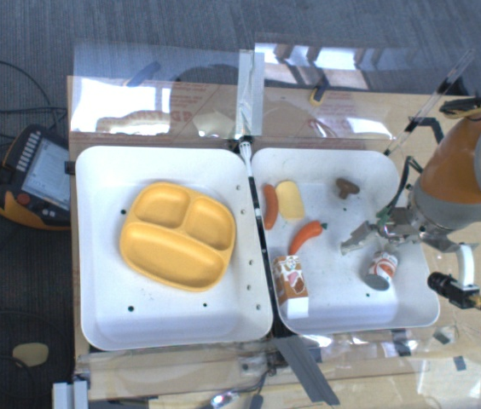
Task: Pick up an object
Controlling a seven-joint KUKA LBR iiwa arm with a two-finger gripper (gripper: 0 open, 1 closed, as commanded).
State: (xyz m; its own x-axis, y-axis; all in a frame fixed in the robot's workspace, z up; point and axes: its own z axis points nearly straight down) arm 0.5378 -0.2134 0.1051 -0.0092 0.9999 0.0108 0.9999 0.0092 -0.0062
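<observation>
Gripper (375, 239) in rt bin (334, 309), just above can (383, 269).

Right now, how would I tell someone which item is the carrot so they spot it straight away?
Look at the right bin, the one without the yellow divided plate. Near its middle, just right of the pale yellow block and above the small carton, lies the carrot, tilted. It is the only bright orange tapered piece with a green tip.

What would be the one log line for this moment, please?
task: pick up an object | gripper: over right bin, holds nothing seen | nearest: small can | left bin: yellow tray
</observation>
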